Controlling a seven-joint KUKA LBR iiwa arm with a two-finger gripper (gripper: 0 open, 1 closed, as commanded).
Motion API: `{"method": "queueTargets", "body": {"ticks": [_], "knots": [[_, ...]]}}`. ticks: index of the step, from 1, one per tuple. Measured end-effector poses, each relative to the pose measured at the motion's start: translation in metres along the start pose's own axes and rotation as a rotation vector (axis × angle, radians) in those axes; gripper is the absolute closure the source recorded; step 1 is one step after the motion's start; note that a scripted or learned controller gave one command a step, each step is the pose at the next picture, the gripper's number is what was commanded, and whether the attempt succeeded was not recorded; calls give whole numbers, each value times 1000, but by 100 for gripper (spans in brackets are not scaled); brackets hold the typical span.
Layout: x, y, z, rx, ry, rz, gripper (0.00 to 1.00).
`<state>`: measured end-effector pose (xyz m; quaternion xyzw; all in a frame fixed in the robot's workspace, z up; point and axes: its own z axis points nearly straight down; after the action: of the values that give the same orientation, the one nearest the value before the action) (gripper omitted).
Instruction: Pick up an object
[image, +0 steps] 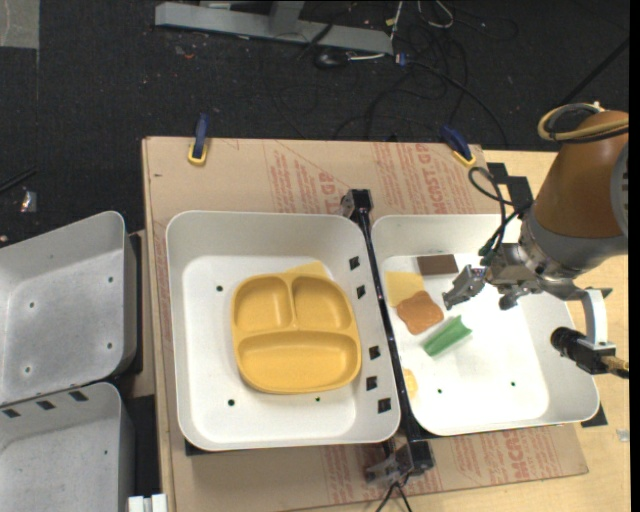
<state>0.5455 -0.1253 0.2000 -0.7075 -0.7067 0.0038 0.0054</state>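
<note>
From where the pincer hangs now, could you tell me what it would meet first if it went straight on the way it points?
Likely the green block, lying just ahead and below the pincer in the right bin. The brown piece lies beside it; depth is hard to judge from this slant.

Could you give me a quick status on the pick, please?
Claw above right bin, holding nothing. Green block and brown piece lie just left of it. Nothing blocking.
</note>
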Motion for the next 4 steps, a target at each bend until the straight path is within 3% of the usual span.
{"method": "queueTargets", "body": {"ticks": [1, 3, 4], "knots": [[0, 3, -6, -12, -2, -2, 0], [3, 10, 90, -9, -1, 0, 0], [4, 11, 108, -13, -3, 1, 0]]}}
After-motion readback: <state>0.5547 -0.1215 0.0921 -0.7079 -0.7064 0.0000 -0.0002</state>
